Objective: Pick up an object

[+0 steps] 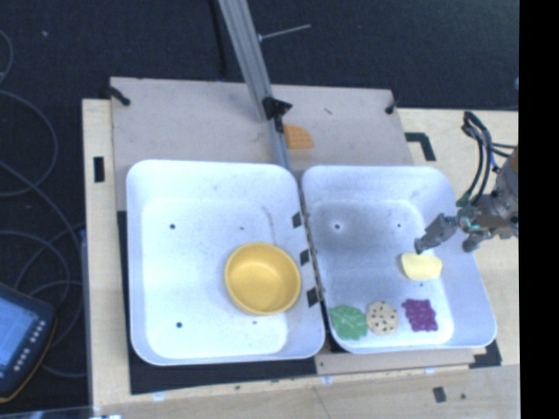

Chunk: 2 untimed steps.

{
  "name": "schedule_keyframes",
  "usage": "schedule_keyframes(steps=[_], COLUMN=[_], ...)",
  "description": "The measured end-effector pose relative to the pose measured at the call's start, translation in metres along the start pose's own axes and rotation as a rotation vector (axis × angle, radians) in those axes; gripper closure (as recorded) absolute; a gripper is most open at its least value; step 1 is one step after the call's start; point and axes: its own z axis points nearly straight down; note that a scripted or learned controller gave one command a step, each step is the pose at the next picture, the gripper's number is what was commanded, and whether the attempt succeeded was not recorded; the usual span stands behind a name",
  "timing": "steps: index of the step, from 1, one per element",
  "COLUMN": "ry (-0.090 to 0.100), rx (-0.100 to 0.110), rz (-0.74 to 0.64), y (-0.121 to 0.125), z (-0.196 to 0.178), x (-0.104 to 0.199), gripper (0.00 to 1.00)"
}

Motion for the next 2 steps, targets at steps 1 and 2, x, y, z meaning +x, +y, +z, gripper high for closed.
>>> schedule_keyframes(steps=[1, 2], ry=[0.000, -0.002], rx=[-0.001, 0.005], rz=[0.001, 0.005], y=[0.000, 0.008], z=[0.000, 0.046], x=[0.000, -0.004], gripper=[0.00, 0.00])
